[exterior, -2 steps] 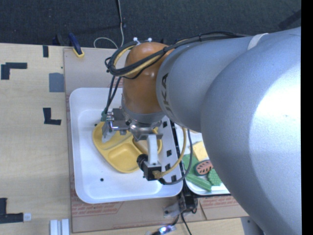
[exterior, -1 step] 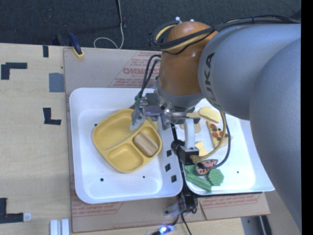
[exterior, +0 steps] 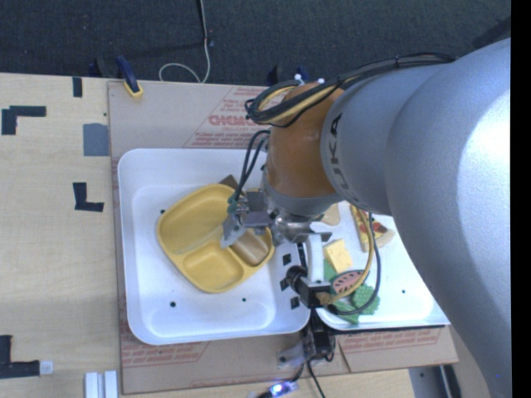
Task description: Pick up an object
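Gripper (exterior: 241, 226) hangs low in the left bin (exterior: 137, 222) at the right edge of a yellow divided tray (exterior: 199, 235), beneath the orange wrist band (exterior: 299, 160). Whether it has closed on that edge I cannot tell. The tray lies flat near the bin's middle, just beside the inner wall. A thin rim gives little purchase, so a lift could let the tray tilt and slip free, or scrape along the wall. Right bin (exterior: 415, 297) holds a jumble of small items.
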{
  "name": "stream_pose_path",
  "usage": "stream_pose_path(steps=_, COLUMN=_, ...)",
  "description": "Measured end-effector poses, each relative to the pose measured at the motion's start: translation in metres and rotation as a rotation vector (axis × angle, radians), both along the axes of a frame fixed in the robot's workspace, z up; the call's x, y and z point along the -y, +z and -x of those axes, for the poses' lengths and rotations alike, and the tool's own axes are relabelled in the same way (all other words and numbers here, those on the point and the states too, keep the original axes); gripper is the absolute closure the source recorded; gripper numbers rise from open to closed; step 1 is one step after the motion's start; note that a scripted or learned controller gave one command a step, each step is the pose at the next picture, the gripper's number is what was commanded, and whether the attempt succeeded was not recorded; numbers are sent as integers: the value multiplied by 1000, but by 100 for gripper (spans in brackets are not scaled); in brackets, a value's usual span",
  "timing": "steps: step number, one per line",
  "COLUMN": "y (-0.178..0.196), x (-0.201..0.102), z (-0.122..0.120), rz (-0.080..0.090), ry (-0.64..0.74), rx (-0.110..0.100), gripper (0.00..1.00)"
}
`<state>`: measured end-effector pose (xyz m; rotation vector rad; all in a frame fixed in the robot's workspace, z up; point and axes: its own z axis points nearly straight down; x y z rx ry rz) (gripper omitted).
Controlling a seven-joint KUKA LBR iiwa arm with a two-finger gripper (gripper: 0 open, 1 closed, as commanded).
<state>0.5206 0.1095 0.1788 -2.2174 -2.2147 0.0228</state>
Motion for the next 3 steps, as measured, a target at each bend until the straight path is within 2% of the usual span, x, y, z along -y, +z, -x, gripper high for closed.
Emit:
stream_pose_path(steps=1, y=226, x=16, z=36, rz=-6, ry=4, rx=24, gripper=0)
stream_pose_path(steps=2, y=20, x=51, z=37, rz=0, ry=-2, rx=-10, gripper=0)
stream_pose_path(steps=3, y=0, x=121, z=-47, rz=0, ry=-3, rx=9, gripper=0)
